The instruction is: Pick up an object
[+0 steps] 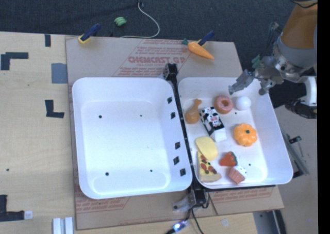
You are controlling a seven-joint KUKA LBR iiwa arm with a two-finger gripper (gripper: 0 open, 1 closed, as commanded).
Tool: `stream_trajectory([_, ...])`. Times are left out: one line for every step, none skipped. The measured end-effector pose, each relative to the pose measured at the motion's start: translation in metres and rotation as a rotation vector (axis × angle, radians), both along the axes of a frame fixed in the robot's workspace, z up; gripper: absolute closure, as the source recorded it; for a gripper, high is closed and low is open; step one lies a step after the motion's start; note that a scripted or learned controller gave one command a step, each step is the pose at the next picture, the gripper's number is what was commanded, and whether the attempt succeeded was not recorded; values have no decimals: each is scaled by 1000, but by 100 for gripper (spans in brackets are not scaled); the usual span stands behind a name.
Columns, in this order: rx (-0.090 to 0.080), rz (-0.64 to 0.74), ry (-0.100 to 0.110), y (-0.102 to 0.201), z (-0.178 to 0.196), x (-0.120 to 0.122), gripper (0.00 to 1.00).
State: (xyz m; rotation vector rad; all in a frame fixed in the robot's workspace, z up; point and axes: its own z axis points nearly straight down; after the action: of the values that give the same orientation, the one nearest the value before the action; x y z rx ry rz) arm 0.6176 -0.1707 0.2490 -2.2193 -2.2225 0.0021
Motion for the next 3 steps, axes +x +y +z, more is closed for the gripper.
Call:
stream_trajectory([-2,1,-13,45,-148,15,0])
stream_trajectory([10,-11,63,35,-161,42,0])
stream_trajectory([-13,-17,52,52,-161,41,0])
